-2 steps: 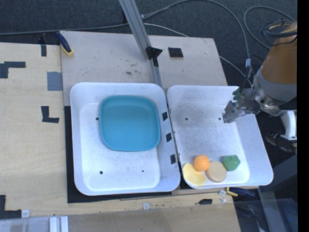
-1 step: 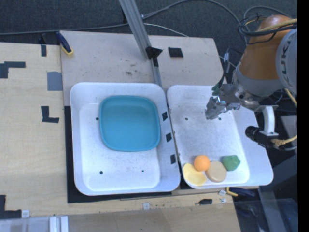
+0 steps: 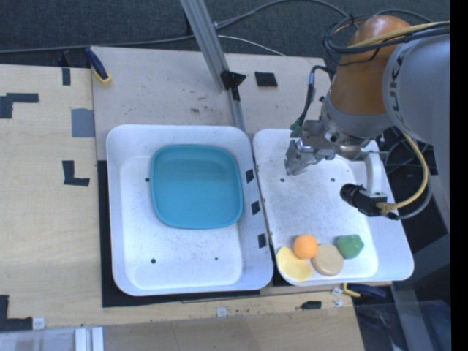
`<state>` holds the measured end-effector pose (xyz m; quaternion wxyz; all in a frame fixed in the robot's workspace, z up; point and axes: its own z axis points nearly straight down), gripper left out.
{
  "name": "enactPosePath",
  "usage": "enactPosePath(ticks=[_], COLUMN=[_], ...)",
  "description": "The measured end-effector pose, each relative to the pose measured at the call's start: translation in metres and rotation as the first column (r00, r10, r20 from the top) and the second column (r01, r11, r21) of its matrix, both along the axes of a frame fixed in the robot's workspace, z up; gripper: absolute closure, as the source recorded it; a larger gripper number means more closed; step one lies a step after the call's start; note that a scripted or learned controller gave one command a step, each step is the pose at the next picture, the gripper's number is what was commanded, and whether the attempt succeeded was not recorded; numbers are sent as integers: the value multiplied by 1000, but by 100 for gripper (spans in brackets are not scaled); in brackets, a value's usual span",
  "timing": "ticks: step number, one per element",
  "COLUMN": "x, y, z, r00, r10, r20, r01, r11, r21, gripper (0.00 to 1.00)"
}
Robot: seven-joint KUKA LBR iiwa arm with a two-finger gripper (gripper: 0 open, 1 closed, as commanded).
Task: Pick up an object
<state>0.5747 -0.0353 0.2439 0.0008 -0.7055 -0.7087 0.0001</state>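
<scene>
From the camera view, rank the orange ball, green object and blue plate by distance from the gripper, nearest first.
1. Orange ball, near edge of the right bin, below the gripper.
2. Blue plate, left bin; too close to call with the ball.
3. Green object, right bin's near-right corner.

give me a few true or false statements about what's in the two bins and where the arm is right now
1. A blue plate lies in the left bin. True.
2. The gripper is above the right bin's far end. True.
3. The orange ball sits in the left bin. False: it is in the right bin, at its near edge.
4. The green object is clamped in the gripper. False: it lies on the bin floor, apart from the gripper.
5. The orange ball lies on the plate. False: it lies beside a yellow object and a tan object.
</scene>
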Motion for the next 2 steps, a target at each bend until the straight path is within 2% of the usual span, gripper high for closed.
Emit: enactPosePath(ticks=[1,2], x=[13,11], y=[54,109], z=[0,0], r00=[1000,1000], r10=[0,1], r20=[0,0], r01=[0,-1], r11=[1000,1000], r21=[0,0], gripper=[100,100])
